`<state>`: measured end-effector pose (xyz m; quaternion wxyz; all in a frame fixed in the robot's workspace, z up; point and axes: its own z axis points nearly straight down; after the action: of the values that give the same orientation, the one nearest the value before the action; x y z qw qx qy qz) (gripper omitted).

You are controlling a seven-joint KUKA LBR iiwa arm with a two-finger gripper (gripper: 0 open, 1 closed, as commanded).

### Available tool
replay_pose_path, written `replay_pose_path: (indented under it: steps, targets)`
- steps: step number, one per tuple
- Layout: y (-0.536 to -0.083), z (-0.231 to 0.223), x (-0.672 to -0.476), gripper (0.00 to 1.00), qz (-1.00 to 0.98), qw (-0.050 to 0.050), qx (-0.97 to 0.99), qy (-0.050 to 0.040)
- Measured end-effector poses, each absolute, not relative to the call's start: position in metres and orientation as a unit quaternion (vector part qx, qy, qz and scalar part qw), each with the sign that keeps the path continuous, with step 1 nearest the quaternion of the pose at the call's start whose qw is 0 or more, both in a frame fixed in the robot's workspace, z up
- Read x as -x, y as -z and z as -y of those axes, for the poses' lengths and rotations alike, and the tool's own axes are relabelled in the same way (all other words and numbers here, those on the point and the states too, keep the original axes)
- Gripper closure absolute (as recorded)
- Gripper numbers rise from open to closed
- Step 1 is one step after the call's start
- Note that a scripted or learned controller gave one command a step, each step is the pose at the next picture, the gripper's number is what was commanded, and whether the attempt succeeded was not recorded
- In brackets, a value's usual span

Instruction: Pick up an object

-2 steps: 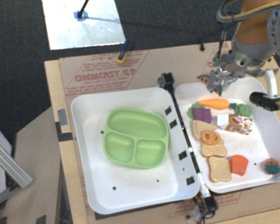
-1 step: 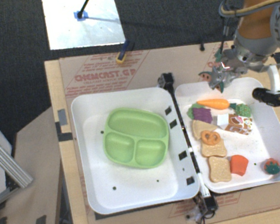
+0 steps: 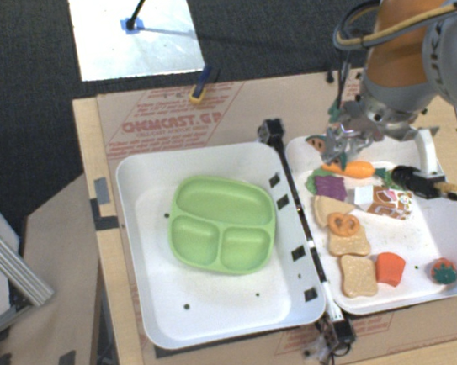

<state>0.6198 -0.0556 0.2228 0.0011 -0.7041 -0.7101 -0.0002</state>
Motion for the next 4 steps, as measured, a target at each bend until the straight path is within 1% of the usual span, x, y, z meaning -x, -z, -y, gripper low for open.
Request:
replay_pose_path:
  steps: [1, 2, 3, 4]
  targets:
    - [-0.225, 0.015, -0.603, 1.0, 0.71, 0.001, 0.704, 0.0002]
    - [-0.218, -0.041, -0.595, 1.0, 0.711, 0.001, 0.703, 0.0005]
    - [-0.22, -0.052, -0.583, 1.0, 0.71, 0.001, 0.704, -0.0002]
    - [-0.234, -0.045, -0.585, 1.0, 0.708, 0.0, 0.706, 0.0007]
